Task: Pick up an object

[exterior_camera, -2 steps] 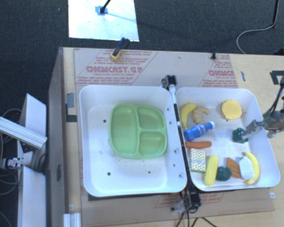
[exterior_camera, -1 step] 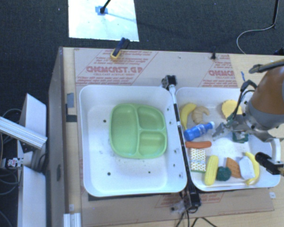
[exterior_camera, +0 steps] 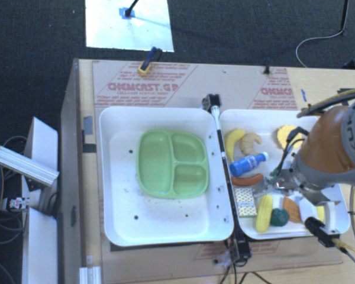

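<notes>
Near edge, right bin (exterior_camera: pixel 343 220): I log a corn cob (exterior_camera: pixel 264 212) lying lengthwise, a dark green broccoli piece (exterior_camera: pixel 278 217) touching its right side, an orange wedge (exterior_camera: pixel 292 209) just beyond that, and a checkered block (exterior_camera: pixel 245 202) against the bin's left wall; these sit bunched, probably tipped in together

Same bin, middle: a reddish sausage (exterior_camera: pixel 247 180) lies crosswise, with a blue bottle (exterior_camera: pixel 248 163) tilted just behind it; I judge these the likeliest pick, being nearest the tool (exterior_camera: pixel 278 182)

Tool: low over the bin's middle, just right of the sausage, carried by the arm (exterior_camera: pixel 326 149) that leans in from the right with its orange band above; I cannot tell how far its fingers are spread, nor whether anything is between them, since the wrist hides them

Same bin, far part: a banana (exterior_camera: pixel 233 142) curved along the left wall, a tan pastry-like piece (exterior_camera: pixel 251 141) beside it, a yellow item (exterior_camera: pixel 286 135) partly behind the arm

Left bin (exterior_camera: pixel 115 176): one green divided plate (exterior_camera: pixel 172 163), flat and central, well apart from the toys

Far: brown tabletop (exterior_camera: pixel 183 81) with red lettering
</notes>
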